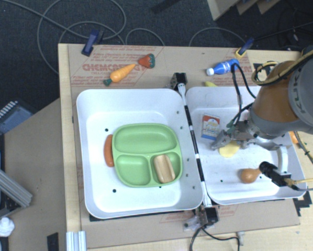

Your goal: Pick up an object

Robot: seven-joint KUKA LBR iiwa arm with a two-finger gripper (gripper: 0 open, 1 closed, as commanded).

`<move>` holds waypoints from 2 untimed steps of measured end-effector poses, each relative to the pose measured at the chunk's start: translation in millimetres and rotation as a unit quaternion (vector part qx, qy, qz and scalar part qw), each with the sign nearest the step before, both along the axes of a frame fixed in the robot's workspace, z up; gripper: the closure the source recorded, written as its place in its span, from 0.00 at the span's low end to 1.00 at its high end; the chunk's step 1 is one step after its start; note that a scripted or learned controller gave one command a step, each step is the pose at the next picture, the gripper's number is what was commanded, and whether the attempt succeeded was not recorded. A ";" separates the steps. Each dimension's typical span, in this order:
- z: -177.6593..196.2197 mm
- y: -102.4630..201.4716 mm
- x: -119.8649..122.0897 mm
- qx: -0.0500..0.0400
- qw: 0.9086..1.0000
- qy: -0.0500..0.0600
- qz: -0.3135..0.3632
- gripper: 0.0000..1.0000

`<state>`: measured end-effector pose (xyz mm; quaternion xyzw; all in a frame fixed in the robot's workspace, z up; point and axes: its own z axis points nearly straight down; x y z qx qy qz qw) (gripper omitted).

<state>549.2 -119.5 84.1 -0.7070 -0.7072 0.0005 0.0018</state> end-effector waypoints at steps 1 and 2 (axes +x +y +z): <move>10.3 -0.4 0.5 -0.001 1.000 -0.001 0.000 1.00; 101.0 80.1 14.7 -0.001 1.000 -0.002 0.001 1.00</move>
